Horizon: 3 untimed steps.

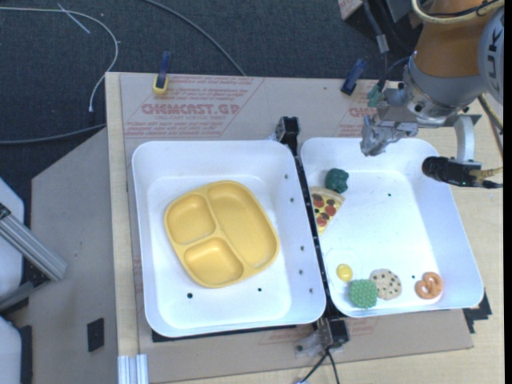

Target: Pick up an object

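Observation:
My gripper (374,144) hangs over the far edge of the right bin (416,238), fingers pointing down and close together, with nothing seen between them. Below and to its left lie a dark green toy (337,179) and a pizza slice (325,206) by the bin's left wall. Along the near edge sit a small yellow piece (344,273), a green round toy (363,294), a cookie (386,283) and a pretzel (429,286).
The left bin (160,294) holds a yellow divided plate (220,232). A black clamp (286,128) sits between the bins at the far side. A black cylinder (448,170) juts from the arm over the right bin's far right corner.

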Each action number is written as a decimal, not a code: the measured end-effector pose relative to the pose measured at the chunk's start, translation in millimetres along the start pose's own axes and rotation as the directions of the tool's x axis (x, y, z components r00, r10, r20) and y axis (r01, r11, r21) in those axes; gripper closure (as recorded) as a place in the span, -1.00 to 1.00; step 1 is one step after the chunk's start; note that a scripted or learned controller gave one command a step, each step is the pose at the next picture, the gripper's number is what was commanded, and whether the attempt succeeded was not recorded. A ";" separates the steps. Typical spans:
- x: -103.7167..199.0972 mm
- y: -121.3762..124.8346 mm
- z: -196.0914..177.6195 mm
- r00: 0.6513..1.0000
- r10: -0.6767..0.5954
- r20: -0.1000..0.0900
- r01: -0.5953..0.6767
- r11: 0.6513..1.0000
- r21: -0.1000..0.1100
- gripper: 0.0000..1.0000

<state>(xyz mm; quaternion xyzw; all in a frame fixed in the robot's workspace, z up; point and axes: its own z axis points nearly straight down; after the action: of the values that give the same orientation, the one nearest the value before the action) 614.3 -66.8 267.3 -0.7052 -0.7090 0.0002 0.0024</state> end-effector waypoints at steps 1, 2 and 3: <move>52.9 -9.2 18.5 1.000 0.001 0.001 -0.001 1.000 0.000 1.00; 101.1 -26.0 16.9 1.000 0.000 0.000 0.000 1.000 0.000 1.00; 156.3 -34.9 15.3 1.000 -0.001 0.001 0.001 1.000 -0.001 1.00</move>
<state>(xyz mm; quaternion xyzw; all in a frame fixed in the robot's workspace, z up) 578.5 89.4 252.6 -0.7049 -0.7093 0.0000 0.0018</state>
